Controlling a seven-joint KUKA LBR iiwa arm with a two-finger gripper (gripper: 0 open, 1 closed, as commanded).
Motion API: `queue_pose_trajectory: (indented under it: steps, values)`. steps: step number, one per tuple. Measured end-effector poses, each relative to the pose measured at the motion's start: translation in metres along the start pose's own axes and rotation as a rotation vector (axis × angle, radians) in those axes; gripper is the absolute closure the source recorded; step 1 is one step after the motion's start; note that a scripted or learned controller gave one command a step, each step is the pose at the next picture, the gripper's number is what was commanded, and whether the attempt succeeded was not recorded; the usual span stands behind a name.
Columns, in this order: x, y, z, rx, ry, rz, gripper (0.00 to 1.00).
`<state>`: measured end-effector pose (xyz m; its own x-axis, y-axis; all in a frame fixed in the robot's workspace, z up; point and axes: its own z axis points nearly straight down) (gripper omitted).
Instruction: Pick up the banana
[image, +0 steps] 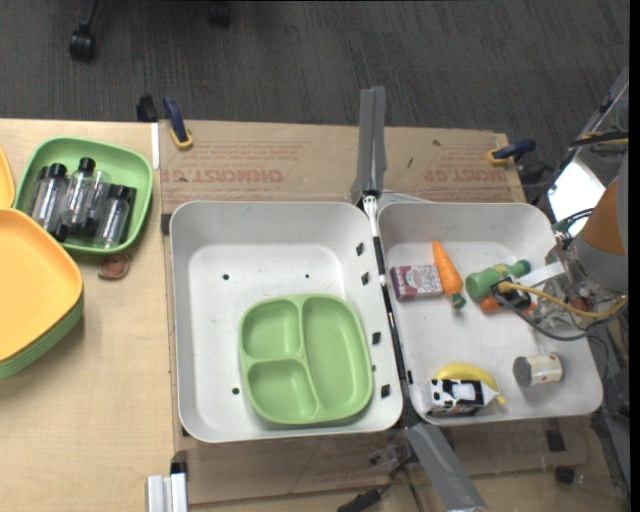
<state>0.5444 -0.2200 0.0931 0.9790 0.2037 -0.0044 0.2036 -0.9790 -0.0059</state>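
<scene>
The black and white box (457, 397) hides the bottom of the banana (468, 374). The orange plates (35, 290) run off the left edge. My arm (612, 238) runs off the right edge.

Yellow banana (469, 374); orange carrot (447, 267); green tray (330, 345).
</scene>
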Motion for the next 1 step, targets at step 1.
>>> queue_pose_trajectory:
  steps: [1]
  values:
    - [-0.0116,-0.0104,0.0027,-0.002,-0.001,0.001,1.0]
